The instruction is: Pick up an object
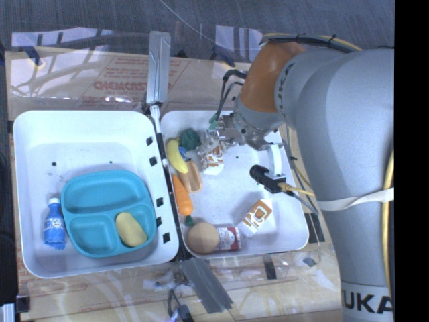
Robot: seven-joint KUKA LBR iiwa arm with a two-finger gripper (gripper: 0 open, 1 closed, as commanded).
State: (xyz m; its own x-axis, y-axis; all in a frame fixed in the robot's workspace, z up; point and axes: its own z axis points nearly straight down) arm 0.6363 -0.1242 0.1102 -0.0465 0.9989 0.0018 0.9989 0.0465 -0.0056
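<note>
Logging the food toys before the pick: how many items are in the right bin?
7, maybe more hidden under the arm: banana, green item, hot dog, carrot along the left wall; carton by the gripper; egg, carton near the front.

bins: 2 | tray: 1 | bottle: 1 | banana: 1 | carrot: 1

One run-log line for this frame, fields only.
arm: over right bin | gripper: low by banana, hot dog | grasp: unconfirmed | left bin: blue tray, bottle
</note>
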